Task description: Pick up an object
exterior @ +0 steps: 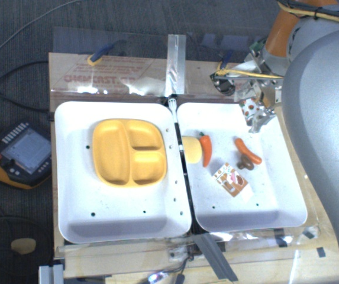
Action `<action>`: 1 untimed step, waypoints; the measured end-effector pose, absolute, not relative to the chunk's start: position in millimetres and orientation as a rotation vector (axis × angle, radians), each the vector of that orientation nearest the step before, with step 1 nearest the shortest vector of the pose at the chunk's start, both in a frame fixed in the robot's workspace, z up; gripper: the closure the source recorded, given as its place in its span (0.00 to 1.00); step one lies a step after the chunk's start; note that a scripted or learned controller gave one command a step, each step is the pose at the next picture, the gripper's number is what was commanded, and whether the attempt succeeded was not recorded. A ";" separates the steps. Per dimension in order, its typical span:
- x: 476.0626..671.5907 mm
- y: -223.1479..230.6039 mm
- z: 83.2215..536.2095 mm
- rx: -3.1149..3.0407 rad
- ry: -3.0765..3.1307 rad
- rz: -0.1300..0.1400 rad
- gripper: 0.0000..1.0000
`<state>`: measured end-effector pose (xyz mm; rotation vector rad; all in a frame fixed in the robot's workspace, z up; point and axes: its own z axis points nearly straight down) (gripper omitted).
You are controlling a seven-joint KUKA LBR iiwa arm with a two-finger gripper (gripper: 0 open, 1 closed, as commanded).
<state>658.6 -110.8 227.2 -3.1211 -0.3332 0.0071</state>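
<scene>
The right bin holds several small items. A pale yellow piece lies against its left wall, with an orange carrot-like toy touching it. An orange-red sausage lies right of centre, a small dark brown bit at its lower end. In front of these lies a brown and white packet. My gripper hangs over the bin's back right corner, behind the sausage and apart from every item. I see nothing held in it.
The left bin bears a yellow divided plate. A metal divider stands behind the seam between the bins. A handheld pendant lies on the floor at left. The arm's grey body covers the right side.
</scene>
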 end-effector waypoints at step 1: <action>655.7 -90.2 233.2 -3.122 -0.324 0.008 1.00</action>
